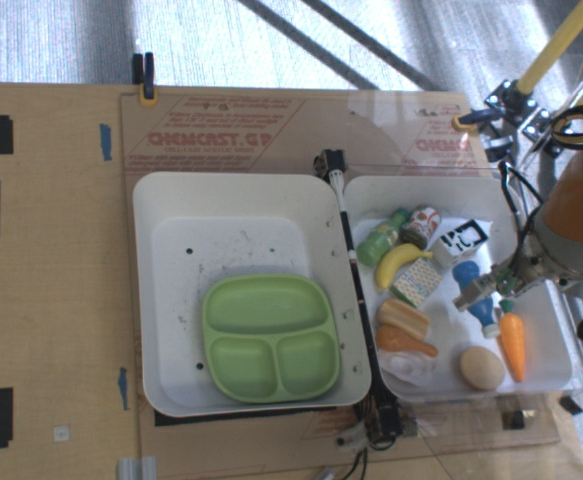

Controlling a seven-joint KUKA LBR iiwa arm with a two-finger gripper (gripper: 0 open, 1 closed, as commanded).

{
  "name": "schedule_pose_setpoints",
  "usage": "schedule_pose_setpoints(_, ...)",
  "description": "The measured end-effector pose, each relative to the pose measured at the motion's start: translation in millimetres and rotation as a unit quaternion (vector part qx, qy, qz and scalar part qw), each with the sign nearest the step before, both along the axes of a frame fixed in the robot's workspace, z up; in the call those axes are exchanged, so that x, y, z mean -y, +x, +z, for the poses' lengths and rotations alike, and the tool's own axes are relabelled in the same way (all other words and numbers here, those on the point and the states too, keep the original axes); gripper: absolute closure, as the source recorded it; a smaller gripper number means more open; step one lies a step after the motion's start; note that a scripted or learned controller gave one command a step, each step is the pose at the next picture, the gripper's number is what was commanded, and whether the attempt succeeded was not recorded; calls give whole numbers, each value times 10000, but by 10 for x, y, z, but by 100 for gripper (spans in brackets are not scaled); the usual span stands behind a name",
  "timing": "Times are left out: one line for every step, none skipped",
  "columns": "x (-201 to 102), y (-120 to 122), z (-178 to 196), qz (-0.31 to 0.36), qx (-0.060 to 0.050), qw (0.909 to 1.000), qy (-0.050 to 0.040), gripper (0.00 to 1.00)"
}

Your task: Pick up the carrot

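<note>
Carrot [512,345] lies near the right bin's [561,380] right wall, beside an egg [482,368], with the gripper [493,290] poised just above its top end, so this reads as the approach; next it must descend squarely over the carrot.
</note>
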State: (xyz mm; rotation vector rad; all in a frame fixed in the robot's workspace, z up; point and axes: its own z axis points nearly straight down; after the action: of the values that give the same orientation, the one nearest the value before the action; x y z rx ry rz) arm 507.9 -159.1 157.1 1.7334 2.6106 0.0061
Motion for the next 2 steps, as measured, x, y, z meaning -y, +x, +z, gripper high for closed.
schedule_pose_setpoints(16,-12,-11,-10,-15,10000,-6,0)
schedule_pose_setpoints(570,-291,-475,-48,-46,10000,-5,0)
